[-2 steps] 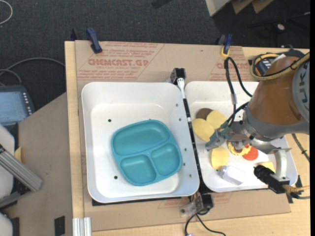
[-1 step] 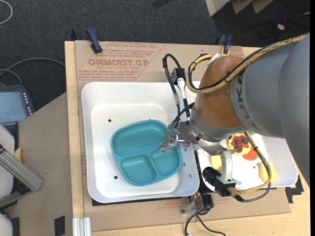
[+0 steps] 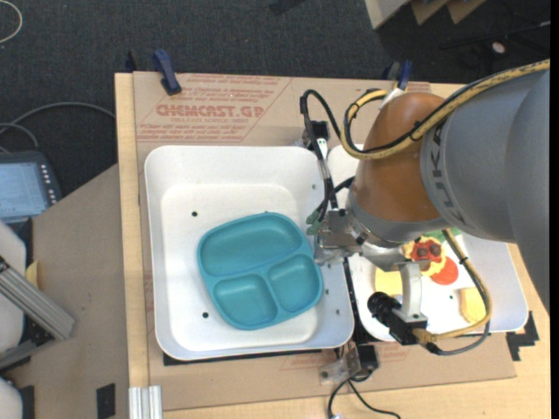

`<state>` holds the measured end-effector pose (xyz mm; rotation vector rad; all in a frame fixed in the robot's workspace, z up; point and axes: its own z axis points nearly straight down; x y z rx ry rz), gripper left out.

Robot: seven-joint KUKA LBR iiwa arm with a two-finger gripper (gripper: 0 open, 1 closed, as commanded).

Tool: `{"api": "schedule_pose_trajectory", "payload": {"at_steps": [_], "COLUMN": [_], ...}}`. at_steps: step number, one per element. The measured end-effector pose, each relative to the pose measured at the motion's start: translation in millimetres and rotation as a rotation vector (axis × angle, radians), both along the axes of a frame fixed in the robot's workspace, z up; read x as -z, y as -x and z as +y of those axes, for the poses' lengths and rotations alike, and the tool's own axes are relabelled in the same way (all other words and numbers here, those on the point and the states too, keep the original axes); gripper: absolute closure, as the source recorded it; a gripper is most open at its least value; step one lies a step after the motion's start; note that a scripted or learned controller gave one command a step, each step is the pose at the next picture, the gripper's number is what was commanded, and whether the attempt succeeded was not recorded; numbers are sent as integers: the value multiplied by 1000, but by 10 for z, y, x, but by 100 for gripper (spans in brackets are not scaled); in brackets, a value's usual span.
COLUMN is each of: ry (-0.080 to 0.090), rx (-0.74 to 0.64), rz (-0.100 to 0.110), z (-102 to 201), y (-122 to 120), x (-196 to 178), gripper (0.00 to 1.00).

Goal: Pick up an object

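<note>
A teal three-compartment plate [image 3: 258,270] lies flat in the left white bin [image 3: 175,190], toward its front right. My gripper [image 3: 325,236] hangs below the orange band [image 3: 397,168] over the seam between the two bins, right at the plate's right rim. The arm's grey body [image 3: 489,155] hides most of the right bin [image 3: 507,308]. Small items show past the wrist in that bin: a red and orange piece [image 3: 434,260], a yellow slab [image 3: 397,282] and a yellow piece [image 3: 472,303].
The bins rest on a brown board [image 3: 210,107] with printed lettering, held by blue clamps [image 3: 166,71] at the back. Black cables [image 3: 319,120] run along the arm and loop over the bins' shared wall. A black fitting [image 3: 393,317] sits on the wrist's near side.
</note>
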<state>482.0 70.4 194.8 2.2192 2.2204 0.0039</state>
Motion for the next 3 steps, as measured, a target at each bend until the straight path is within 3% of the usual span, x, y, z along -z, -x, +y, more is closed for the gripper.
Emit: {"api": "schedule_pose_trajectory", "payload": {"at_steps": [1,2,3], "ry": [-9,-10,-7], "rx": [-17,-5,-1], "rz": [-6,-13,-10], "z": [1357,1558,1538], "y": [33,17,24], "x": [-869,-2451,-3471], "gripper": [100,100,100]}}
